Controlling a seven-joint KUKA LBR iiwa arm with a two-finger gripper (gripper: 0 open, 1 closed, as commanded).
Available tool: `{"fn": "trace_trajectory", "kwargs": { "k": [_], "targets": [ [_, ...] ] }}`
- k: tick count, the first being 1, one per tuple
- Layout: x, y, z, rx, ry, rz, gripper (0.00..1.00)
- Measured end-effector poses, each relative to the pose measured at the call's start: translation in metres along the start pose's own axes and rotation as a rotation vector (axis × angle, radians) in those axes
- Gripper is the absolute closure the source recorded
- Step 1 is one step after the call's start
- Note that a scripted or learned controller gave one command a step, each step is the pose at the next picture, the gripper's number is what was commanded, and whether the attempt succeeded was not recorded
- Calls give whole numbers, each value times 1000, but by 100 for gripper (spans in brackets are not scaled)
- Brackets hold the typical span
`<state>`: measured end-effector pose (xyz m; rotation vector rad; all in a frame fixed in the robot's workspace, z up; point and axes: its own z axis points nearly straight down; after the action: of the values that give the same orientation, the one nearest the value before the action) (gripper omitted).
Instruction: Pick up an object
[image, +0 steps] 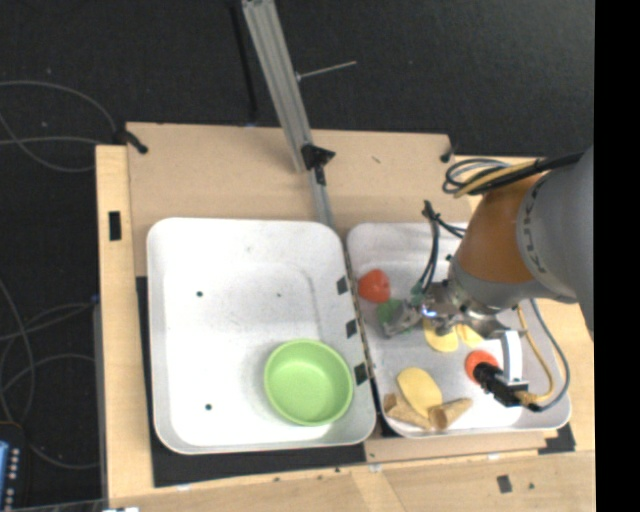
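Camera view: gripper (400, 317) hanging low in right bin (400, 240), near divider between bins. Red tomato-like object (374, 286) lying just beside it, up-left of tip. Finger spread: cannot tell, too blurred. Yellow piece (418, 386) lying well below gripper; green bowl (308, 381) sitting in left bin (230, 270).

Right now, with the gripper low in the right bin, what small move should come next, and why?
Probably a short descent to the left onto the red ball. The gripper sits just beside it in the right bin, and nothing visibly lies between its fingers.
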<state>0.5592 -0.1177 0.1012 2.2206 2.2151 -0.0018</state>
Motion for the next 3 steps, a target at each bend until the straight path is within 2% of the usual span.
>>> {"fn": "trace_trajectory", "kwargs": {
  "k": [1,2,3],
  "targets": [
    [0,2,-12,-7,3,4,100],
    [-5,6,-76,-5,4,-6,100],
    [-6,8,-118,-4,4,-7,100]
  ]
}}
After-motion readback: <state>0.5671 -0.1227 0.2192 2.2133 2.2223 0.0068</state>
